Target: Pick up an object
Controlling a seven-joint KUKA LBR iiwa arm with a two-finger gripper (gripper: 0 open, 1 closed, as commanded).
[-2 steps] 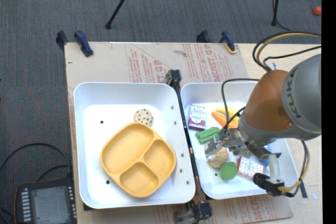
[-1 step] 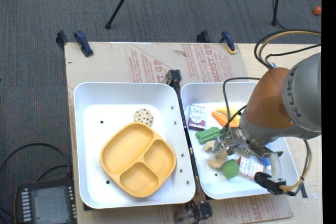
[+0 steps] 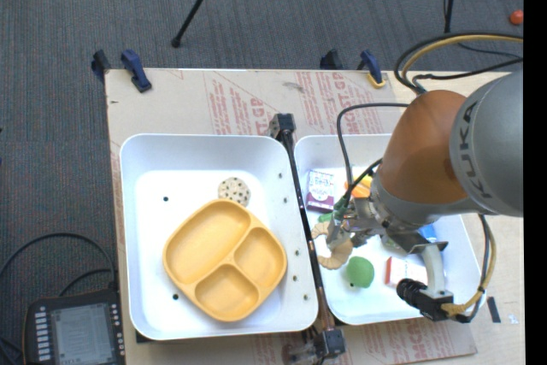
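The grey arm with its orange band reaches over the right bin. My gripper hangs low at that bin's left side, over a tan, curved object. A green round object lies just right of the tan one. A purple and white small box sits toward the bin's back left. An orange piece peeks out beside the arm. A red and white item and a blue item lie partly under the arm.
The left bin holds a yellow three-compartment plate and a speckled cookie behind it. A black divider clamp sits between the bins. Blue clamps grip the board's back edge. A pendant lies on the floor at the lower left.
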